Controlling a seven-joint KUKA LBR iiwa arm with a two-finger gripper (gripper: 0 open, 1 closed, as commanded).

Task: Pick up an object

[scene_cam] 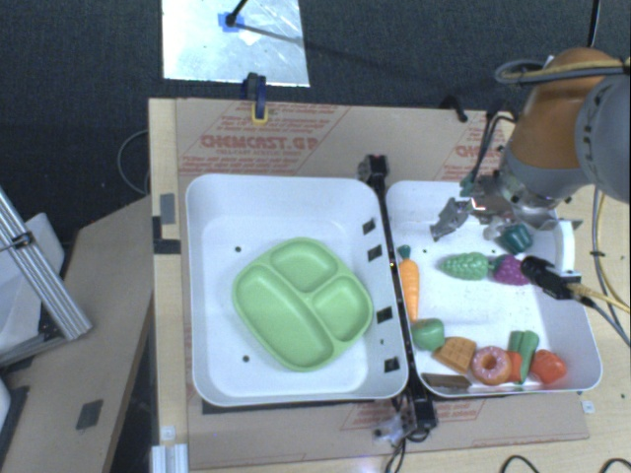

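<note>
My claw hangs over the back of the right bin, reaching in from the right; fingers look spread apart, nothing between them. Toys lie in that bin: carrot by the left wall, green corn cob just below my claw, purple piece touching the cob's right end. Along the front: green lump, waffle, pink donut, red tomato. Left bin has a green divided plate lying flat.
</note>
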